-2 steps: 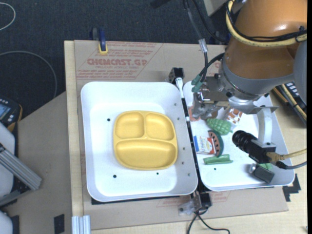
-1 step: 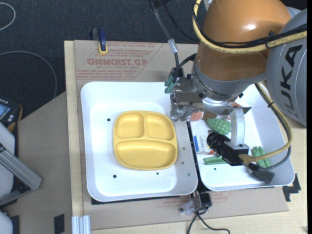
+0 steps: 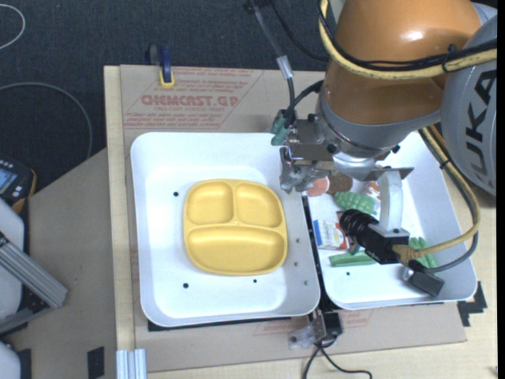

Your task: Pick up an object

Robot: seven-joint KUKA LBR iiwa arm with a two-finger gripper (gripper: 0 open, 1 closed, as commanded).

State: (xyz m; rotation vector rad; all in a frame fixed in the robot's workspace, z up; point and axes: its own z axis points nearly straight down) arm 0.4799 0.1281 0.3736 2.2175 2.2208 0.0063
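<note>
**Gripper low at the divide between the bins, small things just beside it**

Your gripper (image 3: 298, 170) sits just right of the frame's centre, at the upper end of the seam where the two bins meet. The bulky arm (image 3: 394, 46), with its orange band, hangs over it from the upper right and hides much of the right bin's (image 3: 379, 294) far half. From this slanted view you cannot tell whether the gripper is open or closed, and you see nothing held in it.

The nearest candidates lie in the right bin:
- An orange-red piece (image 3: 318, 186) lies just beside the gripper, to its lower right. Whether they touch is unclear.
- A brown round piece (image 3: 341, 183) sits right next to the orange-red one, further right.
- A dark green piece (image 3: 357, 202) lies just below those two.
- A blue and white packet (image 3: 325, 231) lies against the bin's left wall, below the gripper.
- A green stick (image 3: 351, 260) lies flat, lower in the bin towards its front edge.

The left bin (image 3: 150, 212) holds a yellow divided plate (image 3: 234, 226), lying flat with its three compartments up. It is centred in that bin, left of and below the gripper and clearly apart from it.

Both bins rest on the brown-surfaced bench (image 3: 213, 101).
</note>
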